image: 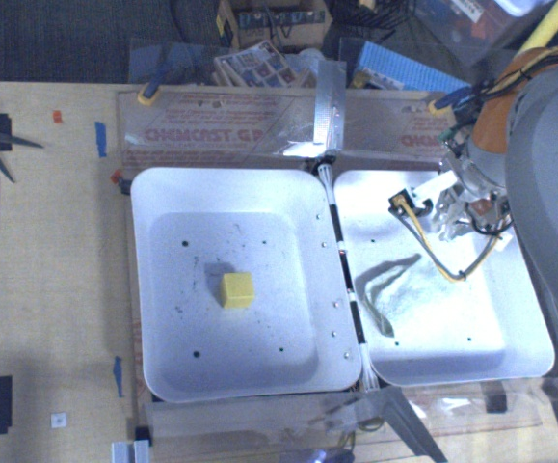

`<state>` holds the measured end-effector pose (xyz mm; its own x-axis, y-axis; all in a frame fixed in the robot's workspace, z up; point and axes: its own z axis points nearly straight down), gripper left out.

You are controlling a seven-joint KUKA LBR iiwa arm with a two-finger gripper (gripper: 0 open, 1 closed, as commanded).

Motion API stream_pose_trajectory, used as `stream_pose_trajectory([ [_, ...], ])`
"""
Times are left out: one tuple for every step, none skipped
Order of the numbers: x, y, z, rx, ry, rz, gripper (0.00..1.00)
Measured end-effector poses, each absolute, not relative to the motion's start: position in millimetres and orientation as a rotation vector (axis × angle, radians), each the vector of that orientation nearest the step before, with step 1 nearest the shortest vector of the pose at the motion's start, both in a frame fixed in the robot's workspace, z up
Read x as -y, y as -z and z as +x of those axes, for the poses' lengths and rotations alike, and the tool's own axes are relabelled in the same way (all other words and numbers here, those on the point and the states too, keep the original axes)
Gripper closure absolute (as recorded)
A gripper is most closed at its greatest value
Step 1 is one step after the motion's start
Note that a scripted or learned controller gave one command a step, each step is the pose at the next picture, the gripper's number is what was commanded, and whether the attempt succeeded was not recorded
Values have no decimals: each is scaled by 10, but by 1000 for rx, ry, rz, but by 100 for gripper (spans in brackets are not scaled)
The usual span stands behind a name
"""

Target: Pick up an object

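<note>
block: a small yellow cube, lying on the floor of the left bin, a little left of that bin's middle and slightly turned against the bin walls; nothing else lies in there with it

handling: I judge it light and stiff, likely foam or painted wood, with flat faces and squarish edges; not fragile, and not slippery as far as I can tell from here

where to grip: I would close on two opposite side faces, coming straight down, with the wrist turned to match the cube's skew; the top face is flat, so the pinch should sit low on the sides

gripper: I see it over the right bin, near that bin's upper right, with yellow cable looping beneath it; whether it is open or closed I cannot tell in this blur, and I see nothing held in it

block vs gripper: well apart; the cube is in the other bin, across the divider, left of and lower in the view than the tool

next move, as I judge it: carry the arm left over the divider, line up above the cube, then descend
</note>
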<state>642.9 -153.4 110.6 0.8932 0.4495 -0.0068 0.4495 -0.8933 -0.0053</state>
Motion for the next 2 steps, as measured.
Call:
stream_pose_trajectory([
  [1939, -860, 6441, 328, 1, -3124, 100],
  [1523, -884, 5870, 355, -8, -3118, 100],
])
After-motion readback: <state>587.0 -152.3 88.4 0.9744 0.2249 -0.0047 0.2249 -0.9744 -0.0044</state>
